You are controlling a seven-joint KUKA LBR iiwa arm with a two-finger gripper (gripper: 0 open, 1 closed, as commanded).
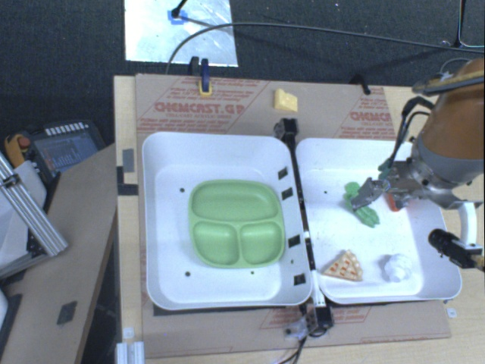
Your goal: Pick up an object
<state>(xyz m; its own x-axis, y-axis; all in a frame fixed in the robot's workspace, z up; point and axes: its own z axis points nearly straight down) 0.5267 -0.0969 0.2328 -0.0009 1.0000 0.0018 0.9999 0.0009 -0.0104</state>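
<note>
In the right bin (432, 279), a green leafy toy (362, 205) lies near the middle. An orange triangular wedge (343, 266) sits by the front edge, with a small white crumpled object (395, 266) to its right. My gripper (381, 194) reaches in from the right and hangs low at the green toy's upper right side, touching or nearly touching it. I see nothing held in the gripper. The arm's orange band (458, 120) rises above it.
The left bin (163, 165) holds a green divided plate (236, 222). A yellow block (286, 99) lies on the cardboard behind the bins, near a blue and yellow clamp (203, 78). A black divider strip (297, 203) runs between the bins. A pendant (64, 150) sits at left.
</note>
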